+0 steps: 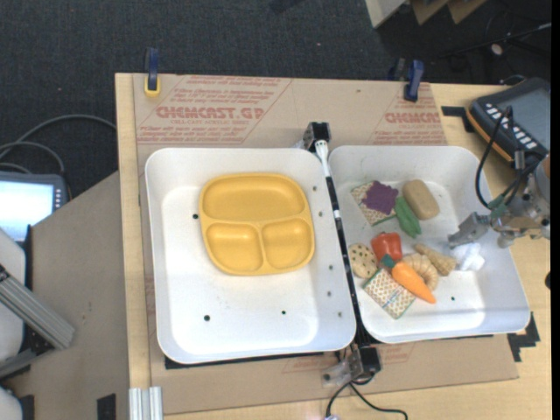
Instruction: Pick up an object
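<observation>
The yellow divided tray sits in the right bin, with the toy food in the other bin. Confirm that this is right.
Not quite. The camera view shows the yellow divided tray in the left bin, not the right. The toy food, such as the carrot and the purple piece, lies in the other bin, the right bin.

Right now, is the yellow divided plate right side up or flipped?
Right side up: the yellow divided plate lies in the left bin, its three compartments facing up.
</observation>
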`<state>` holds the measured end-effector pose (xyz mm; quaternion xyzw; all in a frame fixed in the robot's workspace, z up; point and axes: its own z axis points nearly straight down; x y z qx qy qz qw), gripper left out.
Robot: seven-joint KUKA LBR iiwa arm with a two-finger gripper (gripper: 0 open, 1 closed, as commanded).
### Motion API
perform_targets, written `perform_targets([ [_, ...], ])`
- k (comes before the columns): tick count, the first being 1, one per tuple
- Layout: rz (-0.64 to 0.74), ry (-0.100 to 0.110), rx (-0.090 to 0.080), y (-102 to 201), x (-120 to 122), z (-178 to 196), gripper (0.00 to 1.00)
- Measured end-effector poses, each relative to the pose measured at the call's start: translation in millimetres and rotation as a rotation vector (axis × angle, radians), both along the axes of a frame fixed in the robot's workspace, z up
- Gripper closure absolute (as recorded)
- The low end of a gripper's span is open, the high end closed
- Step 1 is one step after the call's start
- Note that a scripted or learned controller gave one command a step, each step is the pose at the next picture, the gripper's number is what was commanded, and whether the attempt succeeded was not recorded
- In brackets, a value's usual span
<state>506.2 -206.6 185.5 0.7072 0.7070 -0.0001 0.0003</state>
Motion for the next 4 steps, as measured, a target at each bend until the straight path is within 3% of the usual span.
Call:
perform_targets([
  [1, -0.003, -0.008, 0.002, 4.7, -6.2, -100.0, 0.00],
  [2, 0.006, -0.016, -0.003, 112.2, 11.9, -95.7, 0.00],
  [4, -0.001, 0.000, -0.001, 108.4, 111.7, -97.7, 0.00],
])
